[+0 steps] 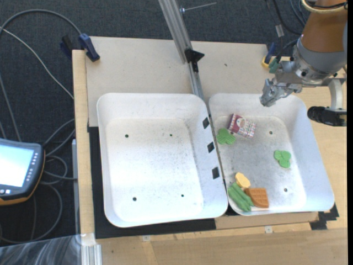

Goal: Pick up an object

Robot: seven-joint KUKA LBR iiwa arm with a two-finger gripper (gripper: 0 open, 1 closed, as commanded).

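Note:
The right bin (309, 142) holds several small items. A red and white packet (241, 126) lies near its back left, with a flat green piece (225, 137) just left of it. A green leafy piece (283, 158) rests toward the right side. At the front left sit a yellow piece (242, 179), a long green vegetable (239, 196) and an orange block (258, 197). My gripper (270, 96) hangs above the bin's back rim, up and to the right of the packet, with nothing visible in it.
The left bin (110, 148) lies beside the right one. A slanted metal rail (176, 21) runs down to the seam between the bins. Blue clamps (88, 46) grip the bench's back edge. A teach pendant (16, 170) lies at the far left.

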